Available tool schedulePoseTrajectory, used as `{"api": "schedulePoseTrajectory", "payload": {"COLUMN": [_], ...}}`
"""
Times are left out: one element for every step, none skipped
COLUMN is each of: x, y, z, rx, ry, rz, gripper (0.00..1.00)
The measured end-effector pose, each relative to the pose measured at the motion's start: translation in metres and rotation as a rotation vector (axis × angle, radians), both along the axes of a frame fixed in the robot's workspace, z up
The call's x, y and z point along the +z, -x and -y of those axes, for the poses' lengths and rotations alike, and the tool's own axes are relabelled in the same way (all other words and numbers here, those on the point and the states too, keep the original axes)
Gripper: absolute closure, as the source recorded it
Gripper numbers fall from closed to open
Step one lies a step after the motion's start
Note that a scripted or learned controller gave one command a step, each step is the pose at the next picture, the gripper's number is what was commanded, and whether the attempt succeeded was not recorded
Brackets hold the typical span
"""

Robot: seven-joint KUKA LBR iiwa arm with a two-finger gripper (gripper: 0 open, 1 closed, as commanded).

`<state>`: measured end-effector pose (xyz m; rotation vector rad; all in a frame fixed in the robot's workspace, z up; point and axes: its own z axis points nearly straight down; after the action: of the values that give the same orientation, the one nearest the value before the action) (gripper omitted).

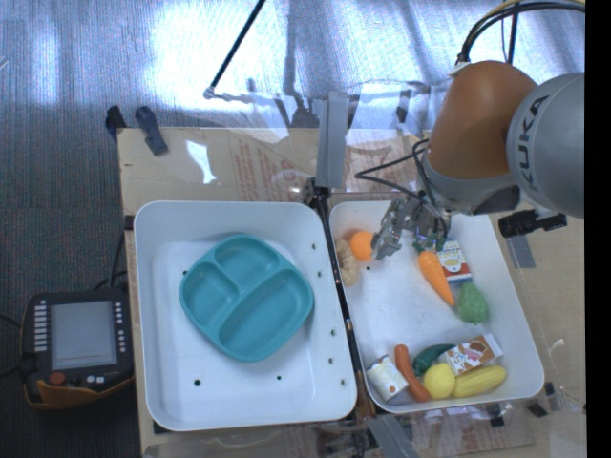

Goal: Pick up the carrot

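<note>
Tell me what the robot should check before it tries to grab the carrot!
1. Carrot in plain view in the right bin: ok.
2. Gripper right over the carrot: not ok; it hangs above the bin's upper part, up and to the left of the carrot.
3. Jaws free of any item: cannot tell; they are too small and dark to read.
4. Room around the carrot: not ok; a small carton and a green vegetable lie close on its right side.
5. Orange ball away from the carrot: ok; it lies further left, near the gripper.
</note>
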<state>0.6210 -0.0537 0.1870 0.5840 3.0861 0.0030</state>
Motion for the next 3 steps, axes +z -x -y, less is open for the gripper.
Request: {"api": "schedulePoseTrajectory", "payload": {"x": [-0.096,-0.089,-0.101], "y": [0.026,0.061,0.004], "z": [0.057,0.098,0.116], "rx": [0.332,1.04,0.757], "ry": [-0.002,-0.003,-0.002], "rz": [-0.006,-0.002,0.001], "gripper": [1.0,1.0,1.0]}}
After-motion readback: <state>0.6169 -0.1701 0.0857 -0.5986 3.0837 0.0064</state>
